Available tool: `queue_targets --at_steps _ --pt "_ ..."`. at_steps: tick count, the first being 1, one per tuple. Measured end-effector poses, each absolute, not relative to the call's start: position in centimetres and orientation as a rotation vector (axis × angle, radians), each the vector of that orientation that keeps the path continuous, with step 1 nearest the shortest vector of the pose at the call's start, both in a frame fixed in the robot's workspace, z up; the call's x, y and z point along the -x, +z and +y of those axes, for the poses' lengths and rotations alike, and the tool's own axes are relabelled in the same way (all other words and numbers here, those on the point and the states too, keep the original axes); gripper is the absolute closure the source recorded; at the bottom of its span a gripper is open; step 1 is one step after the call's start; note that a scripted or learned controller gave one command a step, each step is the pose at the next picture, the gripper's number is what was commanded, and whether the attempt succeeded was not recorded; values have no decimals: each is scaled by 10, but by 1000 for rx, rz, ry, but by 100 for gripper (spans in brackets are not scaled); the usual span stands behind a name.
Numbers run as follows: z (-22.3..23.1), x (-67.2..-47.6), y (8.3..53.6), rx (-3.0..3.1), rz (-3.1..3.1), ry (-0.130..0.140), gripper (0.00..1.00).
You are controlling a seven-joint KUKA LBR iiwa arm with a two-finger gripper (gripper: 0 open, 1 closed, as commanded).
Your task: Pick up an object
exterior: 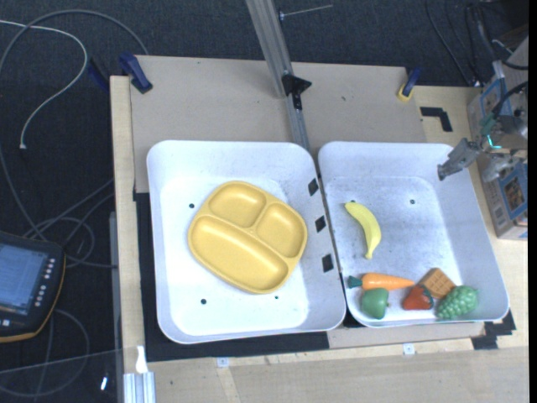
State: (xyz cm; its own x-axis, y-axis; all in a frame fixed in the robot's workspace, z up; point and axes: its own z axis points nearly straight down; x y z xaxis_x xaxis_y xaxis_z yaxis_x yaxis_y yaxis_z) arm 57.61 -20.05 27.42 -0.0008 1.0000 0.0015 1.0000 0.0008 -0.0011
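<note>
Two white bins sit side by side on the bench. The left bin [168,225] holds a yellow divided plate [247,236] lying flat near its middle. The right bin [470,225] holds the small items: a banana [366,227] lies alone toward the bin's left-centre, well apart from the rest, with bare floor all around it. Along the near edge the others crowd together: a carrot [388,281] lies sideways, a green pepper [374,302] just below it, then a red piece [417,298] touching a brown cracker [436,281], and a broccoli [457,301] in the near right corner. The gripper [457,159] hangs at the far right rim of the right bin, well apart from every item; how wide it stands cannot be told. A metal post [277,49] rises behind the bins, and cables [50,65] trail on the dark floor at left beside a tablet [25,284].
</note>
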Motion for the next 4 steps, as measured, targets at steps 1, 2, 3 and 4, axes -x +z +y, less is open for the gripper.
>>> queue_targets --at_steps 1,2,3,4 --pt "-200 -576 274 2219 -2222 0 0" --pt "-199 -573 232 2217 -2218 4 0" --pt "-198 -580 172 2216 -2217 4 0" --pt "-194 -580 129 2216 -2217 4 0"
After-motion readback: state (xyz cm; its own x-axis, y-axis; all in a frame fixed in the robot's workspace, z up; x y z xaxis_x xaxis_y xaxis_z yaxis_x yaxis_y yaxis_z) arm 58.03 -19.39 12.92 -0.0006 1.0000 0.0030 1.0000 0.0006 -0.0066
